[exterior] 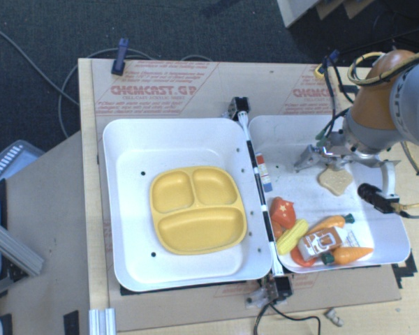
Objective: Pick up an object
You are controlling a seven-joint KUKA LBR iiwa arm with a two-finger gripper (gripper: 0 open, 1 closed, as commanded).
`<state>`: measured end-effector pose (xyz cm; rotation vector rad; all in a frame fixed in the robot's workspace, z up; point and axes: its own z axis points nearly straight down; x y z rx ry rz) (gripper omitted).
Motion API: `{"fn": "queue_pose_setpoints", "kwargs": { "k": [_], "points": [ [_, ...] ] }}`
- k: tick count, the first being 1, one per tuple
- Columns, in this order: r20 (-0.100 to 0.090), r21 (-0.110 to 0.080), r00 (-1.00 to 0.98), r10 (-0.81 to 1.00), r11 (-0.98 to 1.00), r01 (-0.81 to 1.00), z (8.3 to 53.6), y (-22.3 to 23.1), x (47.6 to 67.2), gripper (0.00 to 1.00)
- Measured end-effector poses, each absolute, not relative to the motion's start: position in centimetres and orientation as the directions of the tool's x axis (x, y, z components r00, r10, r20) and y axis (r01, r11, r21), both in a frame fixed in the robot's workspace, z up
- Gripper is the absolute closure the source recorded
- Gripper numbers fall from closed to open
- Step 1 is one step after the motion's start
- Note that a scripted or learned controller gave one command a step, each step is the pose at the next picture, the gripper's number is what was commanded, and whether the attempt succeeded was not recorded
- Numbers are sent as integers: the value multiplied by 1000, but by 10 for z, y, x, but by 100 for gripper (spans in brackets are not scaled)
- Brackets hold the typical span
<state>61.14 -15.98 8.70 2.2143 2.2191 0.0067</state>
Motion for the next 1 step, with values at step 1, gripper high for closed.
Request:
{"fn": "queue_pose_setpoints", "kwargs": {
  "k": [1],
  "points": [
    [-2, 2, 0, 1000, 0, 1000, 200, -199, 579, 0]
  ]
}}
